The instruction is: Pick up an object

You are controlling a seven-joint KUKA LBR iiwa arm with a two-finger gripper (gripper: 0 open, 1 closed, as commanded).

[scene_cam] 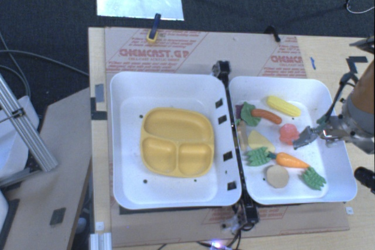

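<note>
Several toys sit in the right bin (321, 91), none between the fingers. Nearest the gripper (309, 136) is the pink strawberry (288, 133), just left of the fingertips, touching or almost; can't tell which. The carrot (291, 160) lies just below the gripper, orange body pointing right, green top at its left end. Gripper is low over the bin's right-centre, dark fingers pointing left; whether they're spread or closed can't be made out, too small and dark. Nothing visibly gripped. Further out: the corn (284, 106) near the bin's top, the sausage (266, 116) just below it, green leaf (248, 115) at the sausage's left end against the bin's left wall. Yellow wedge (258, 140) sits left of the strawberry, another green piece (256, 156) below it. Tan round piece (277, 176) near the bottom edge, green piece (314, 179) at the bottom right corner. The arm (357, 117) enters from the right, over the bin's right wall. Left bin (126, 126) holds a yellow three-compartment tray (177, 141), roughly centred. Both bins rest on a cardboard sheet (176, 50) on the bench.
</note>
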